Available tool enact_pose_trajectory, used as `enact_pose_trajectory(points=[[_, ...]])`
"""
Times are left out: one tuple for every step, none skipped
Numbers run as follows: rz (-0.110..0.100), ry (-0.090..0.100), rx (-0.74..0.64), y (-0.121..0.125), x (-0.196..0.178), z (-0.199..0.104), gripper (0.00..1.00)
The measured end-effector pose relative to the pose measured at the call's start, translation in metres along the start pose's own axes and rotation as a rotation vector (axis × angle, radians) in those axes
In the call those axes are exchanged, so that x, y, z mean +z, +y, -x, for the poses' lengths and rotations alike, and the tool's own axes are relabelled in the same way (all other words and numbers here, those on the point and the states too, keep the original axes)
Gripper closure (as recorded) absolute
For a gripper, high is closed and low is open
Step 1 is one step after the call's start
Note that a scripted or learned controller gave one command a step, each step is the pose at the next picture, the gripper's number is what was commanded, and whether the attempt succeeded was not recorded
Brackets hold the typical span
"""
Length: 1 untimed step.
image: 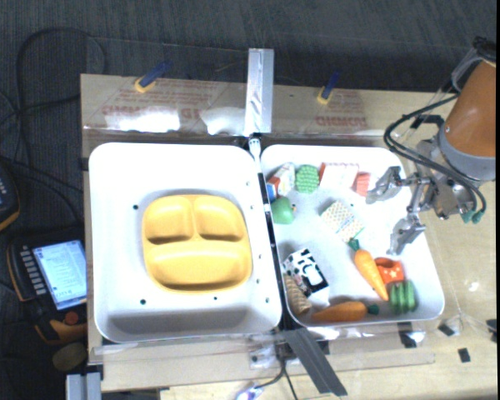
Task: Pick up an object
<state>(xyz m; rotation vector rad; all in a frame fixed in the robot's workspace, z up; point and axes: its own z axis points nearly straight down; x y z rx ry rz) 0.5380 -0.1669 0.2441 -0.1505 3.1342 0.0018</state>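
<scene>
— Where does the gripper point(400, 209) stand?

— Over the right bin's point(429, 265) far right side, fingers spread wide, nothing between them.

— And the nearest thing to pick?

— The carrot point(366, 270), just below and left of the claw, its long axis slanting from upper left to lower right.

— What else is in there?

— A patterned block point(340, 217), a black-and-white toy point(307, 272), something green, possibly a pepper point(402, 295). The left bin point(117, 173) holds a yellow tray point(197, 238).
</scene>
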Motion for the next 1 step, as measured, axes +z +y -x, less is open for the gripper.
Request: enact_pose_trajectory(points=[[0.001, 0.003, 0.031, -0.0124, 0.1016, 0.0038, 0.0]])
